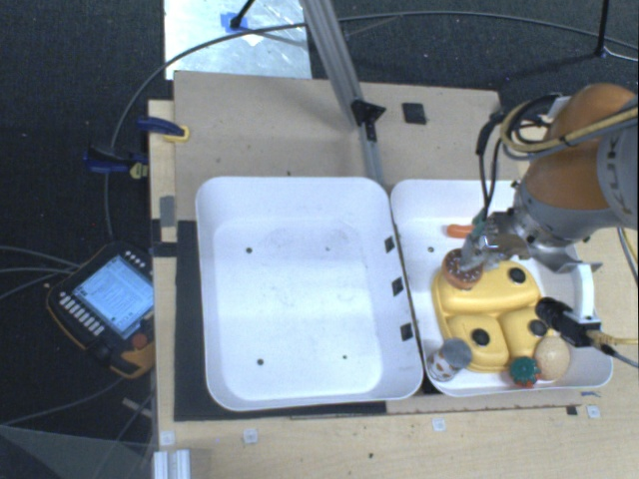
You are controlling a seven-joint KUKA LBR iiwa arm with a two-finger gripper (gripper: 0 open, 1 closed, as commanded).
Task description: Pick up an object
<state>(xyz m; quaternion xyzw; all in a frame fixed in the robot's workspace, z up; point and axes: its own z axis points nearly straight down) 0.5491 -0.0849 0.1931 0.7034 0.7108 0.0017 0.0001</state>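
A tan bench [270, 133] stands on dark carpet and bears two white bins. The yellow toy [489, 302], a broad plastic shape with dark holes, lies in the right bin [424, 218] and takes up much of its floor. The gripper [473, 257] is down at the toy's upper left edge, at the end of the arm [574, 183] that reaches in from beyond the toy on the view's right. Whether it is open or closed cannot be told, and nothing can be seen held in it. A speckled brown piece [456, 264] sits against the toy's upper left corner, just beside the gripper. An orange piece [457, 232] lies a little above that, apart from the toy. A grey disc [455, 353] rests at the toy's lower left. A green ball [523, 369] and a cream ball [552, 356] sit at its lower right, touching each other. The left bin [290, 287] lies on the toy's left. A pendant [105, 302] lies on the carpet well to the left of the toy.
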